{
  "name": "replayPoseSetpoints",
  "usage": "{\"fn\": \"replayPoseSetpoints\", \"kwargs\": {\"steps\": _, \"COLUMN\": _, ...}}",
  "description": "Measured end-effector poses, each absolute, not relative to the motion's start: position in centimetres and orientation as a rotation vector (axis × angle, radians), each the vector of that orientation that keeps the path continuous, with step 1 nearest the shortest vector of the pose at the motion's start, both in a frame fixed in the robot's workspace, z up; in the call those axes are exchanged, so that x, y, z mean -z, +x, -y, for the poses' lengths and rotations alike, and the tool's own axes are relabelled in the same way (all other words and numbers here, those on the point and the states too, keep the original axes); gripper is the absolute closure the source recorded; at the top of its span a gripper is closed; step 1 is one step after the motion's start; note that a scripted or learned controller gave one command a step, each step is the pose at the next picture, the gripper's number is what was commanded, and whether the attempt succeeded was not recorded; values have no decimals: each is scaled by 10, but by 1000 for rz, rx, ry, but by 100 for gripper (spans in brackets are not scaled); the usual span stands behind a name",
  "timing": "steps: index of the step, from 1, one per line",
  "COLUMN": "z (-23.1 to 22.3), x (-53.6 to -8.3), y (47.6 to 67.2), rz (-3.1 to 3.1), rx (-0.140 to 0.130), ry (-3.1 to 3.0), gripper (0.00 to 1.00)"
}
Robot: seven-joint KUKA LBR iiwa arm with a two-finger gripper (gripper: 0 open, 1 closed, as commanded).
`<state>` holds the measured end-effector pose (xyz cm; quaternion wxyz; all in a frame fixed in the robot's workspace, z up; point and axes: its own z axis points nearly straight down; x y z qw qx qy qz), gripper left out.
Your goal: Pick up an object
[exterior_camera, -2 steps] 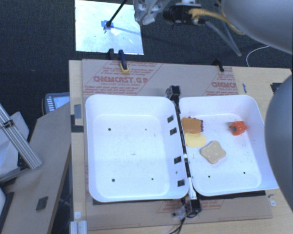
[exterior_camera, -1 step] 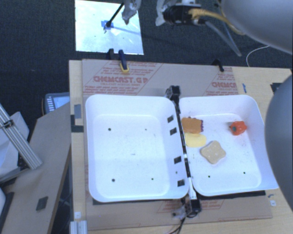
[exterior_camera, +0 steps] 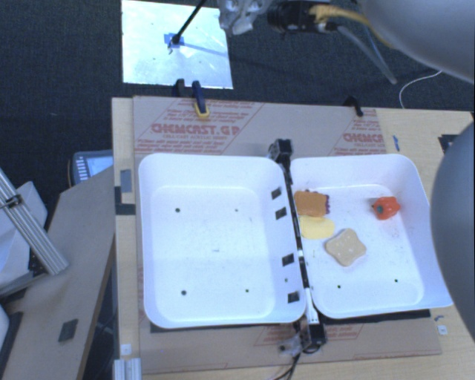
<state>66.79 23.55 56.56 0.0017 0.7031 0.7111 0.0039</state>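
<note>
Dark carpet beyond a cardboard-topped bench (exterior_camera: 245,122), grey arm (exterior_camera: 453,223) blurred along the right edge, gripper (exterior_camera: 241,16) raised at top, well clear of the bins, grip state indeterminate, right bin (exterior_camera: 415,193) containing toast slice (exterior_camera: 346,247), yellow piece (exterior_camera: 318,228), orange-brown block (exterior_camera: 312,203), orange-red item (exterior_camera: 384,208)

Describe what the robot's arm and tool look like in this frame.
The arm is a smooth, rounded grey body at the right edge, with more grey at the top. The metallic silver tool sits at the top, behind it a dark block with yellow and grey cables.
</note>
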Motion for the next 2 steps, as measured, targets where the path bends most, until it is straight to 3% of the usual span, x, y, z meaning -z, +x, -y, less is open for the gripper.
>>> {"fn": "replayPoseSetpoints", "kwargs": {"steps": 1, "z": -235, "x": -565, "y": 668, "rz": -2232, "rx": -11, "ry": 2206, "gripper": 0}}
{"fn": "replayPoseSetpoints", "kwargs": {"steps": 2, "z": -236, "x": -577, "y": 668, "rz": -2235, "rx": -15, "ry": 2202, "gripper": 100}}
